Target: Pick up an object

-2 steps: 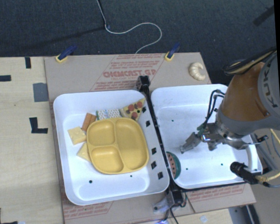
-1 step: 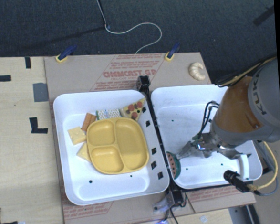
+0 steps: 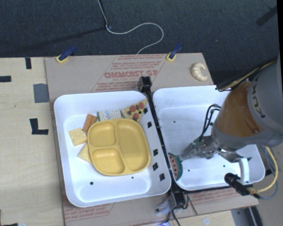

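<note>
Two white bins sit side by side on the cardboard sheet (image 3: 129,70), and the arm (image 3: 250,109) reaches in from the right edge of the frame, over the right bin (image 3: 184,100). The gripper (image 3: 188,151) is low in that bin, toward its lower left, aimed at the divider between the bins. Whether the jaws are apart or together, I cannot tell; the wrist and cables crowd the view.

Just left of the gripper, against the right bin's left wall near the lower middle of the frame, lies a watermelon slice (image 3: 175,165). It is a thin crescent, red with dark seeds and a green rim, its long axis running up and down the frame along the wall. It lies beside the gripper, not visibly between the fingers.

Over in the left bin (image 3: 68,139), a yellow divided plate (image 3: 118,146) takes up the centre, three compartments facing up. Small flat pieces peek out around its upper and left edges: a pale square (image 3: 77,137), a brown piece (image 3: 89,121), and a pizza slice (image 3: 136,109) at the upper right, pointing toward the divider.

A tan lump (image 3: 200,71) rests on the cardboard above the right bin.
</note>
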Robot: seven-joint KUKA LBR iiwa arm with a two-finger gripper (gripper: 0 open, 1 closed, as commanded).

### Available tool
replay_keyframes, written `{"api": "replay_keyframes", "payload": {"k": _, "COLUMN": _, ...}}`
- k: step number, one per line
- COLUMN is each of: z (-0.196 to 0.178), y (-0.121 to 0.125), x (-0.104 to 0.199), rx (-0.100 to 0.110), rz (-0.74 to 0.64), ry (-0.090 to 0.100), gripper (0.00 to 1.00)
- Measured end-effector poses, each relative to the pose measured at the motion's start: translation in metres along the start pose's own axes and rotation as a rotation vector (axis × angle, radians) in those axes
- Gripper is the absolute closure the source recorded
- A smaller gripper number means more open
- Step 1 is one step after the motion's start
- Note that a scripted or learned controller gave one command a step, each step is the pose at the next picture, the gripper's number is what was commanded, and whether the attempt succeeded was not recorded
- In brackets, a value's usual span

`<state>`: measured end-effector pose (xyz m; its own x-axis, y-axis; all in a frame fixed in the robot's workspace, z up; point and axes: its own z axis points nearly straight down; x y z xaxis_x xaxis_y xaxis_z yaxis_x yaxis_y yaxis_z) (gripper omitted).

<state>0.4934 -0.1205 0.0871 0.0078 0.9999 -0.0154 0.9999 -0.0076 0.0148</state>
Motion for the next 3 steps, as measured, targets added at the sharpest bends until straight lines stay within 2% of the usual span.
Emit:
{"api": "replay_keyframes", "payload": {"k": 1, "z": -0.009, "y": -0.002, "x": 0.004, "rx": 0.011, "rz": -0.004, "ry": 0.010, "gripper": 1.00}}
{"api": "replay_keyframes", "payload": {"k": 2, "z": -0.065, "y": 0.008, "x": -0.001, "rx": 0.012, "rz": -0.009, "ry": 0.015, "gripper": 1.00}}
{"api": "replay_keyframes", "payload": {"k": 3, "z": -0.126, "y": 0.005, "x": -0.005, "rx": 0.011, "rz": -0.009, "ry": 0.015, "gripper": 1.00}}
